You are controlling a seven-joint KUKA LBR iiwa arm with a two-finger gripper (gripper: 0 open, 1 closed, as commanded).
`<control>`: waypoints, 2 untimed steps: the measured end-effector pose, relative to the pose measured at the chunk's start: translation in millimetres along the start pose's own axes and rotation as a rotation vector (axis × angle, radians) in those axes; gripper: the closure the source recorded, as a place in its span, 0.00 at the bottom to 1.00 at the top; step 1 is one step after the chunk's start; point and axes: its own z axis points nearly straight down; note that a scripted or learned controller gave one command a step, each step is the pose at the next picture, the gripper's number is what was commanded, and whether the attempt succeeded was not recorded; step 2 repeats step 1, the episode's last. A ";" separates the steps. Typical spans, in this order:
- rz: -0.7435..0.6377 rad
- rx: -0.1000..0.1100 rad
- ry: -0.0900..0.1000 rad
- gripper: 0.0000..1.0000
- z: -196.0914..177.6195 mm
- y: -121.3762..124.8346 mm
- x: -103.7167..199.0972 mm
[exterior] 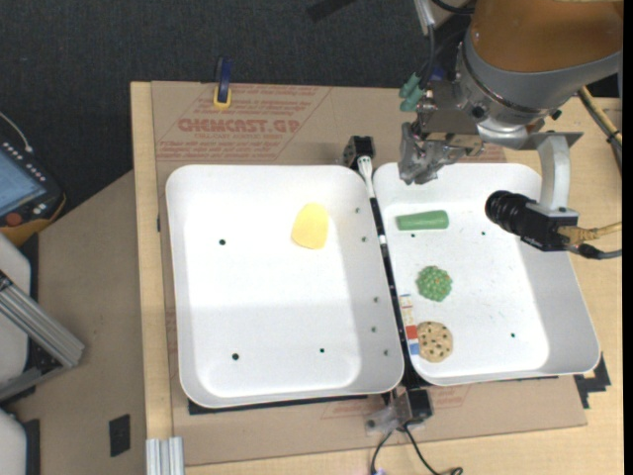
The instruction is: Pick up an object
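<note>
Your gripper (420,164) hung just beyond the green bar (422,221), over the far rim of the right bin (495,295), pointing straight down. From this angle you could not tell whether it was spread or closed. Above it your arm (539,28) rose toward the upper right, grey metal at the wrist with a broad orange band above.

The green bar lay flat on the bin floor, a smooth slab with rounded ends, apart from the gripper. Nearer the camera than the bar sat a bumpy green ball (433,283), and nearer again a round tan cookie (434,340) flecked with dark chips. Left of the bar, across the two meeting rims, a smooth pale-yellow lump (310,226) rested in the left bin (188,295). Both bins were glossy white, shallow, with rounded corners, and stood on a sheet of brown cardboard (267,117).
</note>
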 end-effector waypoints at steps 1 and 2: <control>0.010 0.019 -0.003 1.00 66.6 -54.8 -49.9; 0.010 0.019 -0.003 1.00 66.6 -54.8 -49.9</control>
